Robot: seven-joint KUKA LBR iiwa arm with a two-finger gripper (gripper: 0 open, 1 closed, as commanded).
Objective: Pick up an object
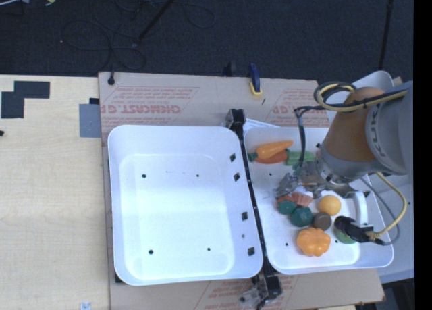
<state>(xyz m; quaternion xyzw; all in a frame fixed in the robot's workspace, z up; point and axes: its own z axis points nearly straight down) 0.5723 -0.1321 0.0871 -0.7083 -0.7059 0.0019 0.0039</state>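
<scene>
The right bin (378,259) holds a cluster of toy foods. An orange carrot-like piece (272,152) lies at its far left, with a green piece (302,157) beside it. My gripper (291,186) is low in the bin's middle, just above a salmon-pink piece (302,199) and a teal piece (287,206). A darker teal ball (301,217), a yellow ball (329,204), a small brown ball (322,221) and an orange pepper-like toy (312,242) lie right in front of it. Nothing is visibly held.
The left bin (121,167) is beside the right one, with a black divider (246,194) between them. The arm's grey body with its orange band (351,133) hangs over the right bin's far right corner. A blue clamp (255,79) stands at the board's far edge.
</scene>
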